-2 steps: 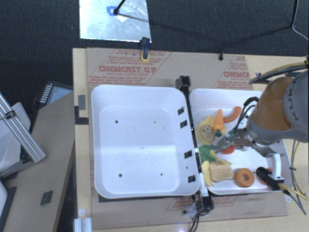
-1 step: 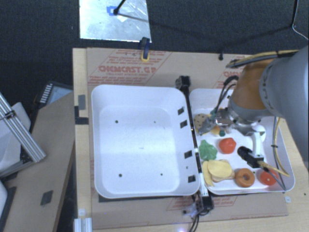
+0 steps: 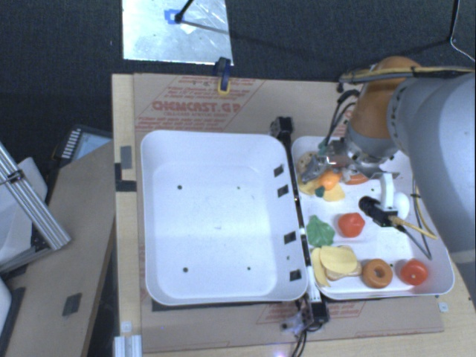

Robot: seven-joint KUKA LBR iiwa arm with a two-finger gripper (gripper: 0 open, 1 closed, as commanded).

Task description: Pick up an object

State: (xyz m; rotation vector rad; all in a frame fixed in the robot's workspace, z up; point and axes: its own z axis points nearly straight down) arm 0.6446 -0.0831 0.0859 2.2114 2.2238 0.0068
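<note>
Reaching into the far corner of the right bin (image 3: 435, 270), I have my claw (image 3: 321, 162) down among a tight huddle of small items: an orange piece (image 3: 329, 178), a yellow piece (image 3: 335, 193) and something brownish against the bin wall. Whether the claw is open or closed I cannot tell; my own wrist hides it. That crowding is the risk, as I judge it: I could pinch two things at once, or nudge one against the wall and close on nothing. The rest of the candidates lie nearer the front: a green leafy piece (image 3: 320, 231), a red tomato-like one (image 3: 351, 224), a ring doughnut (image 3: 377, 273), another red piece (image 3: 414, 272). My arm comes in from the right, orange band (image 3: 379, 99) high, wrist tipped steeply downward. The left bin (image 3: 160, 155) stands beside it on the counter (image 3: 193, 103).
</note>
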